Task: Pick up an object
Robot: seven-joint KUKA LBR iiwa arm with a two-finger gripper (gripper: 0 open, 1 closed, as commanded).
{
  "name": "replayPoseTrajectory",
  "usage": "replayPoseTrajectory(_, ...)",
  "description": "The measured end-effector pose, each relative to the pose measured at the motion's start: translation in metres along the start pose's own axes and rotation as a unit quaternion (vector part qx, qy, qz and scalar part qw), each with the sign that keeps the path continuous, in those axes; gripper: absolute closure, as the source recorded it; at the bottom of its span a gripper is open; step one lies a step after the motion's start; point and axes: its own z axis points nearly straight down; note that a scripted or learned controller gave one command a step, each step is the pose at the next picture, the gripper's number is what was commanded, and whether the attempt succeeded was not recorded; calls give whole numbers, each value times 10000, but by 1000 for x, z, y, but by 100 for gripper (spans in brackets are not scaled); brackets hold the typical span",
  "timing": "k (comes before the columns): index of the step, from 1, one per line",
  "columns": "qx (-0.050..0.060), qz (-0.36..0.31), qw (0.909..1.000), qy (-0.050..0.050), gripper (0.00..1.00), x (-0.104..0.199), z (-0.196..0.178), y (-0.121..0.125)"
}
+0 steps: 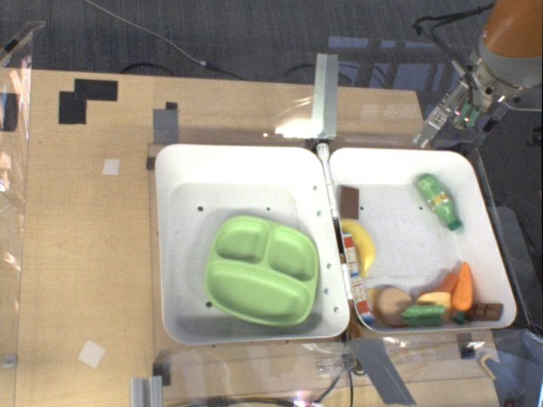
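My gripper (447,124) hangs over the bench just beyond the far edge of the right bin (399,170), open and with nothing between its fingers. Nearest to it in that bin lies a green bottle (439,200), on its side at the far right. A banana (362,244) and a brown bar (349,200) lie along the bin's left wall. At the near edge sits a cluster: an orange carrot (461,287), a yellow piece (434,298), a green piece (422,314), a round brown item (390,303) and a dark bar (486,312).
The left bin (182,227) holds a green divided plate (263,270). A metal divider post (326,91) stands at the far end between the bins. A wrapped strip (348,265) leans against the shared wall. Cables run behind the arm at the top right.
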Motion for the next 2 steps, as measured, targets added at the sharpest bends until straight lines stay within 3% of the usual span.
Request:
replayPoseTrajectory(1,19,-27,10000,16,100,22,29,-51)
replayPoseTrajectory(2,1,515,9987,22,100,86,27,-6)
